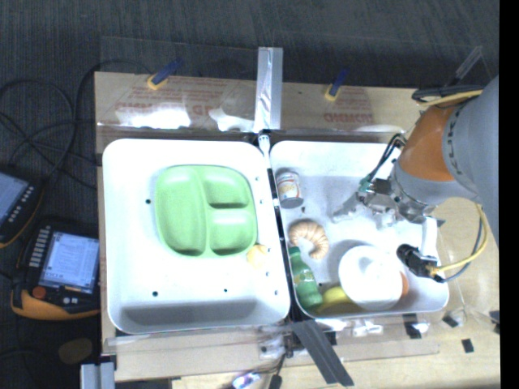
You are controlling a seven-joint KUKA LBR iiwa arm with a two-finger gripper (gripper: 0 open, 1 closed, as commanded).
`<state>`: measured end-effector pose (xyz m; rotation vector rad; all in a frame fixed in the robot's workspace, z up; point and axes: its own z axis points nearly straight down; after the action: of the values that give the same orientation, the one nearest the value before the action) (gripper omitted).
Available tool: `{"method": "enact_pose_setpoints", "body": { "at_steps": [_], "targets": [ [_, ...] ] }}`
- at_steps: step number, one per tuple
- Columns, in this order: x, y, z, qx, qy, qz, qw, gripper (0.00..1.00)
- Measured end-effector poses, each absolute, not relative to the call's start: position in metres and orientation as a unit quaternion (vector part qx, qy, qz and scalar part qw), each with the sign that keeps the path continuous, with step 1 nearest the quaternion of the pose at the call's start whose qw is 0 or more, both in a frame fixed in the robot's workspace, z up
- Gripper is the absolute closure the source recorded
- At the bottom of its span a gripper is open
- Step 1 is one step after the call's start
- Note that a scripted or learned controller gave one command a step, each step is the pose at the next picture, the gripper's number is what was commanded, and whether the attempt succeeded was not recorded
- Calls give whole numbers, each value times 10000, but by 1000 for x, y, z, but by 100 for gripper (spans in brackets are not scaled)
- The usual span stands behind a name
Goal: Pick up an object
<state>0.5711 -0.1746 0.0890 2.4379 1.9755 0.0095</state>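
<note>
We look from single fixed camera above desk (243,96), angled down at slant. Far desk edge sits toward top of frame, near edge toward bottom. We see both white bins whole: left bin (130,298) and right bin (340,156) side by side, filling middle of frame. Distance moderate: whole desk fits, with dark floor (243,14) beyond and handheld screens (69,262) at left. Arm (454,148) enters from frame right. We have no second view to overlap with.
</note>
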Motion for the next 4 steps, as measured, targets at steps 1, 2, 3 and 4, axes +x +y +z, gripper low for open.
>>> {"method": "enact_pose_setpoints", "body": {
  "at_steps": [1, 2, 3, 4],
  "targets": [
    [559, -189, 158, 8131, 5822, -27, -8, 0],
    [574, -131, 89, 7740, 6331, 3, 38, 0],
    [612, -109, 89, 6247, 7808, 6, 61, 0],
    [665, -121, 91, 2861, 9581, -75, -88, 0]
  ]
}}
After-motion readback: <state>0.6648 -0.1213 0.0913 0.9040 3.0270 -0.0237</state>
